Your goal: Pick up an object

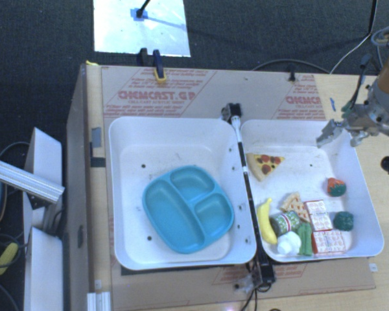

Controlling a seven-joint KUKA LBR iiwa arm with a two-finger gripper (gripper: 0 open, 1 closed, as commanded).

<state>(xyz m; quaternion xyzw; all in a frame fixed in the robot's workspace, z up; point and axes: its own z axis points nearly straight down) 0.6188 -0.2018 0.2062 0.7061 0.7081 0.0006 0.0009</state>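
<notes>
The right bin [311,149] holds a toy pizza slice [266,164] near its far left and a red-and-green strawberry [336,186] at the right. Along its near side lie a yellow banana [266,220], a small can [285,223], a white lump [288,243], two red-and-white boxes [317,213] and a dark green broccoli piece [343,221]. My gripper [341,135] hangs over the bin's far right corner, well above and behind the strawberry. It is open with nothing between its fingers.
The left bin [136,141] holds a blue divided plate [188,207]. A black divider bar [241,167] runs between the bins. Cables trail at the upper right, and a metal rail [26,180] sits off the bench at the left.
</notes>
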